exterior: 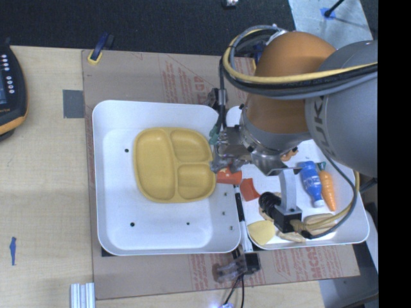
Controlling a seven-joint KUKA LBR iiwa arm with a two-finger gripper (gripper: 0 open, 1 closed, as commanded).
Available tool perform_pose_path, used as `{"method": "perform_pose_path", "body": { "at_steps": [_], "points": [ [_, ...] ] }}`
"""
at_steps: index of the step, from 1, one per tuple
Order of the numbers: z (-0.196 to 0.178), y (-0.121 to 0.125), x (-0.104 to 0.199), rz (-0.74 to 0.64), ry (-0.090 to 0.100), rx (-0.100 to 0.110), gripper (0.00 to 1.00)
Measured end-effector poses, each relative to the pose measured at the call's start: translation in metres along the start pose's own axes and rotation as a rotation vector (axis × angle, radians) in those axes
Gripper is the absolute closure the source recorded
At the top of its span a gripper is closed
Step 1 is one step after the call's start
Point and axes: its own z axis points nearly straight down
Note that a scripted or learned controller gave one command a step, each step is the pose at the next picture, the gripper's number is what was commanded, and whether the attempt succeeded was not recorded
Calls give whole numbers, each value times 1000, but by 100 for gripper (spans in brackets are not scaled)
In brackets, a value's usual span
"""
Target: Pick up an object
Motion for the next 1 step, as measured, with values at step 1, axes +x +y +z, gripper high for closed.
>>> {"method": "perform_pose_path", "body": {
  "at_steps": [1],
  "points": [
    [55,57,-52,8,-6,7,100]
  ]
}}
